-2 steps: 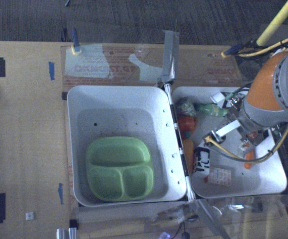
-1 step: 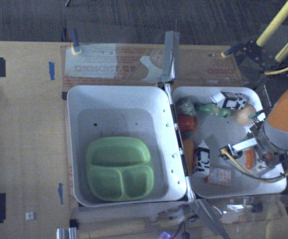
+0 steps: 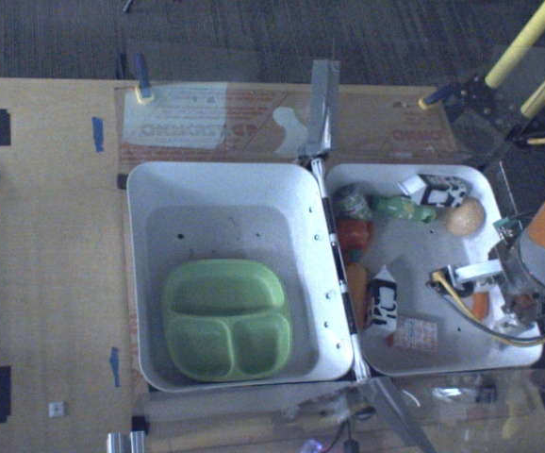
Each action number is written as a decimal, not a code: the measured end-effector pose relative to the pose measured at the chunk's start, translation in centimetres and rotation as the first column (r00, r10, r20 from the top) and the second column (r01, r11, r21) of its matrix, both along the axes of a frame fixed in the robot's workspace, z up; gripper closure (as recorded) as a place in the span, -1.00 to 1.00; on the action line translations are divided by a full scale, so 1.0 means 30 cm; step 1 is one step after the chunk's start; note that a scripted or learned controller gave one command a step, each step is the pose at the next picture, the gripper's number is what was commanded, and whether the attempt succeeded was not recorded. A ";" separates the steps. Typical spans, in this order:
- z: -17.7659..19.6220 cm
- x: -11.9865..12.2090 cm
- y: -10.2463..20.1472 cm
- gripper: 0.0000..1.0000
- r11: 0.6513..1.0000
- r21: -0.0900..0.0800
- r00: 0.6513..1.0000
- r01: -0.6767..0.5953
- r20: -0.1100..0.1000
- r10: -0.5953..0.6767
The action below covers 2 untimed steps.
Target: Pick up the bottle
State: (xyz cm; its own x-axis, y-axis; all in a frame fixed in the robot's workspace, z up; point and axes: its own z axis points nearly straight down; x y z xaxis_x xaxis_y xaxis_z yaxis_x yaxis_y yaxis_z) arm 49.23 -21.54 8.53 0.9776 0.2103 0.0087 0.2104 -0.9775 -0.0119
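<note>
— What's in the 2 bins?
— Left bin (image 3: 150, 206): 1 green divided plate (image 3: 225, 319). Right bin (image 3: 461, 352): the green bottle (image 3: 400, 208) lying near the far wall, cartons, a round bun.
— And the end effector (image 3: 522, 310)?
— Low over the right bin's right side, well apart from the bottle; its opening I cannot tell.

Left white bin (image 3: 150, 253) holds a green divided plate (image 3: 225, 319), lying flat toward the near wall. Right white bin (image 3: 414, 361): black-and-white cartons, one at the far wall (image 3: 439, 192), another standing near the divider (image 3: 381, 302). Round tan ball-like item (image 3: 465, 217) beside the far carton. Red item (image 3: 354, 234) against the divider. Small pale printed packet (image 3: 417, 333) flat on the floor.
</note>
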 end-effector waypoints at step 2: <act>0.014 -0.045 0.199 -1.00 0.999 -0.010 0.999 -0.052 -0.011 0.051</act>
